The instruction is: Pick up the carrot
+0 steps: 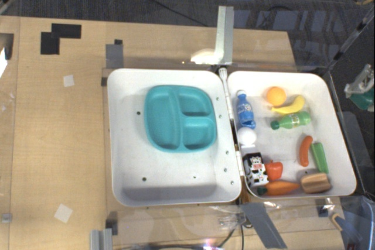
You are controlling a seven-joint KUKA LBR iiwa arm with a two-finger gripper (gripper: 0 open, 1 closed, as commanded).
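Down in the right bin [328,96], the carrot [282,188] lies flat along the near wall — its long side runs left to right, thin tip by the little black-and-white box [254,168], bread roll [316,182] at its other end.

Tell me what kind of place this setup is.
Probably a robot lab pick-and-place bench, not a kitchen: two white bins fixed side by side on a wooden bench, toy food such as a carrot and banana, and a teal divided plate.
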